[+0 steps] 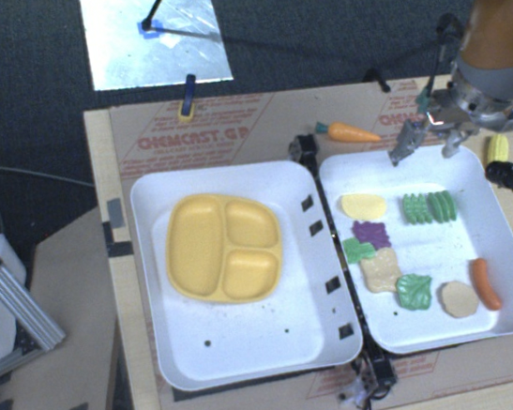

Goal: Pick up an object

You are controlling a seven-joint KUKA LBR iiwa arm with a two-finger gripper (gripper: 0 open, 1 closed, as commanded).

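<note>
My claw [429, 142] hangs released, its two fingers [407, 144] spread apart with nothing between them, over the far rim of the right bin [508, 240]. My arm [494, 24] reaches in from the right, the orange band sitting above the grey wrist, and the wrist leans down and to the left so the fingers point at the bin's far edge.

The pieces I could take all lie in that bin, and none touches the claw. Nearest are the green ridged piece [427, 207], below the claw towards the near side, and the yellow slice [363, 205] to its left. Just under the yellow slice sits a purple piece [370, 231], with a small green piece [359, 251] touching it at the left wall. A beige piece [380, 270] comes next, then a green leafy piece [415, 292] beside it. In the near right corner a tan round piece [459, 299] lies just beside an orange-red sausage [483, 283].

Outside the bin, a carrot [352, 133] rests on the counter [254, 119] to the left of my claw. The left bin [178, 352] holds a yellow divided plate [224, 246].
</note>
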